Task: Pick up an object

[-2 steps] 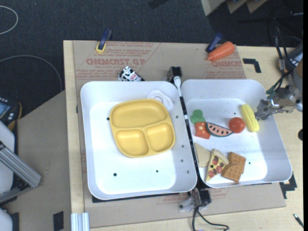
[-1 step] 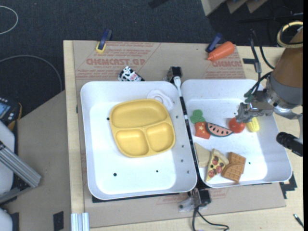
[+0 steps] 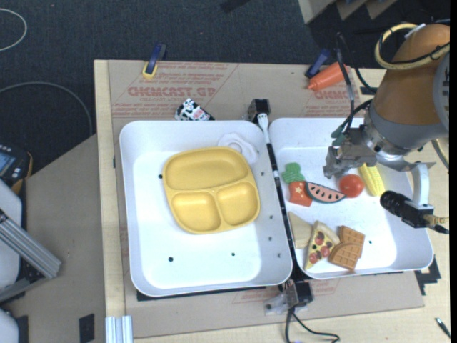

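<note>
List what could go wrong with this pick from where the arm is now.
1. The gripper hangs over crowded toys: the tomato, corn and watermelon slice lie close together, so it may pinch two or knock one aside.
2. The tomato looks round and may roll away from the grasp.
3. The corn sits partly under the arm, which could shove it toward the right bin's wall.

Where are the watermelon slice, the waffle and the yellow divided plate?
watermelon slice [image 3: 325, 192]: camera view, on its red flesh.
waffle [image 3: 348, 246]: camera view, middle of its brown grid.
yellow divided plate [image 3: 207, 168]: camera view, floor of its large top compartment.
</note>
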